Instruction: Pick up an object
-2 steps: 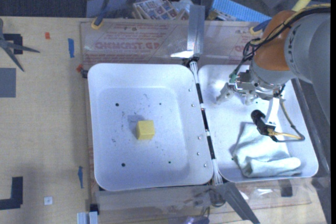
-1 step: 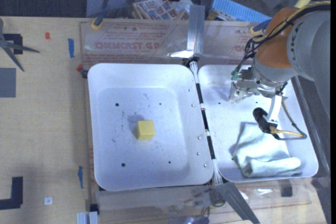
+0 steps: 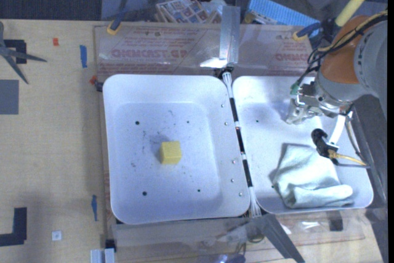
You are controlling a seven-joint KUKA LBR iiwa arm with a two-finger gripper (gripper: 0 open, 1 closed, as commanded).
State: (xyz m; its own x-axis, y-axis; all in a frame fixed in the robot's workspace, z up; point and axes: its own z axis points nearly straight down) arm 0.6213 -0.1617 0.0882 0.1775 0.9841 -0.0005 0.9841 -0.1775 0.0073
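Observation:
A small yellow block [image 3: 170, 152] lies near the middle of the left bin [image 3: 123, 95]. A crumpled white cloth [image 3: 308, 178] lies in the near part of the right bin [image 3: 261, 101]. My gripper [image 3: 299, 114] hangs over the far right part of the right bin, above and beyond the cloth, with nothing visible between its fingers. The grey arm with its orange band [image 3: 341, 64] reaches in from the right.
A metal divider [image 3: 237, 132] runs between the two bins. A clear plastic sheet with red print [image 3: 160, 49] lies behind the bins. A black cable end with a yellow wire [image 3: 326, 145] hangs off the wrist over the cloth.

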